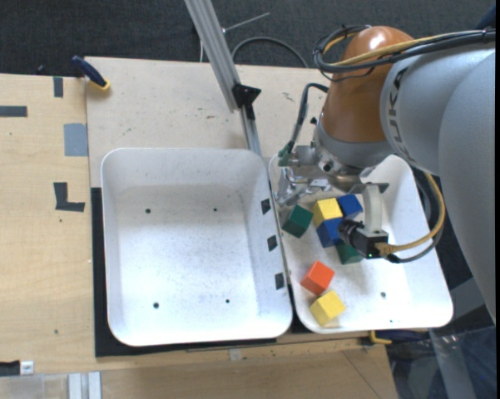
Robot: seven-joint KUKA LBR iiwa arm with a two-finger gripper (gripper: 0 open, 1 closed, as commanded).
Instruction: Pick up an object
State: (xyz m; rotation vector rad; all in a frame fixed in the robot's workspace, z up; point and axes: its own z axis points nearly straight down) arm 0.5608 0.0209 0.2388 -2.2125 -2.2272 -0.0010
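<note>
The right bin (416, 302) holds several small blocks. A dark green block (298, 221) lies by the bin's left wall, with a yellow block (329, 209) and two blue blocks (349, 204) (328, 233) just right of it. Another green block (348, 253) sits below those. An orange block (319, 277) and a second yellow block (327, 307) lie nearer the front. My gripper (299, 188) hangs low over the bin's upper left, directly above the dark green block. Nothing shows as held.
The left bin (116, 223) stands beside the right one, sharing a raised middle wall (274, 239). A slanted metal rail (220, 48) runs down to the bins' back edge. The grey arm (449, 115) covers the right bin's far right side.
</note>
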